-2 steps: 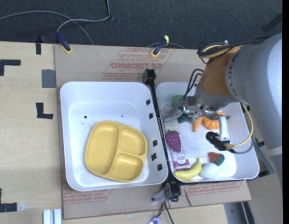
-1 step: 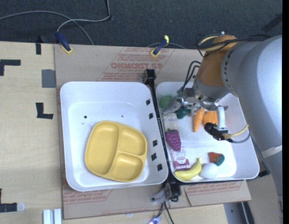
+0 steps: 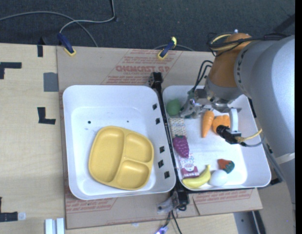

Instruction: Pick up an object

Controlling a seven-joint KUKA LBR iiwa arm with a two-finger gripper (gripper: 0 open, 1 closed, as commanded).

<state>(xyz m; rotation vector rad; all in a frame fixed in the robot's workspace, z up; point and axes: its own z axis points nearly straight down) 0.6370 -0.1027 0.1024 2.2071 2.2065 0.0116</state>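
From my remote seat I look down at a slant on a bench with two shallow white bins side by side. The biggest thing is the grey arm (image 3: 275, 82), reaching in from the right with its orange band (image 3: 228, 67) above the wrist; it leans over the back of the right bin (image 3: 253, 177). The left bin (image 3: 78, 106) holds a yellow divided plate (image 3: 121, 156), well apart from the work. The gripper (image 3: 191, 107) sits low at the back left corner of the right bin, and I cannot tell how its jaws stand, since the wrist hides them. Just beside it, toward the dividing wall, lies a green round object (image 3: 173, 106), which I judge the likely target. An orange carrot (image 3: 207, 123) lies just right of the gripper, partly under the wrist. Further forward are purple grapes (image 3: 180, 146), a yellow banana (image 3: 198, 178), a white ball (image 3: 218, 178) touching the banana, and a small red and teal toy (image 3: 226, 165). My worries, in order: the wrist could bump the bin wall or the clip between the bins, because the target hugs that corner; the green object could roll away on contact; a finger could land on the carrot and close on both, or on nothing.
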